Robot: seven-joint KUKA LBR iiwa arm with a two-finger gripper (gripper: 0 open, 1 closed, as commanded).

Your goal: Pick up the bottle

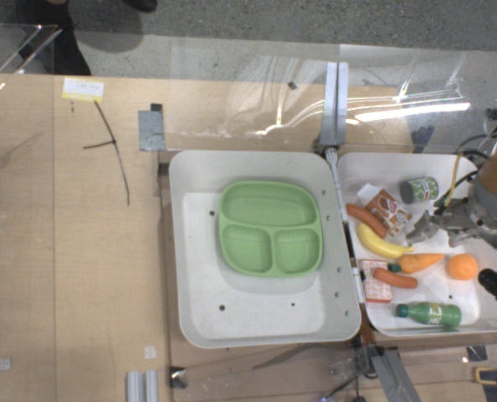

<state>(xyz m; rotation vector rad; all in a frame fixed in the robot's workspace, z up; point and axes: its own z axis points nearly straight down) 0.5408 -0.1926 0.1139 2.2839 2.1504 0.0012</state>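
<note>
The small green plastic bottle with a white-and-green label [430, 312] lies on its side near the front edge of the right white bin [483, 328], its dark cap pointing toward the left, apart from the other toys. Behind it sit a red sausage-shaped toy [394, 277], an orange carrot-shaped toy [420, 262], a round orange fruit [462, 266], a yellow banana [380, 244], a small printed snack packet [389, 211] and a grey-green can lying on its side [418, 189]. The left white bin [190, 249] holds a pale green three-compartment tray [270, 227], and both bins rest on the light wooden tabletop [64, 249]. The grey arm's hand [439, 222] hangs over the middle of the right bin, above the carrot and banana and well short of the bottle; how far open it is I cannot tell, and nothing shows in its grip. The step in hand looks like the approach. To do it well, the hand should travel toward the bin's front edge until centred over the bottle's labelled body, turn so it closes across the narrow width and not along the length, then descend straight. The bottle is round and may roll, and the bin's front wall stands just beside it, so a centred, square closing matters most.
</note>
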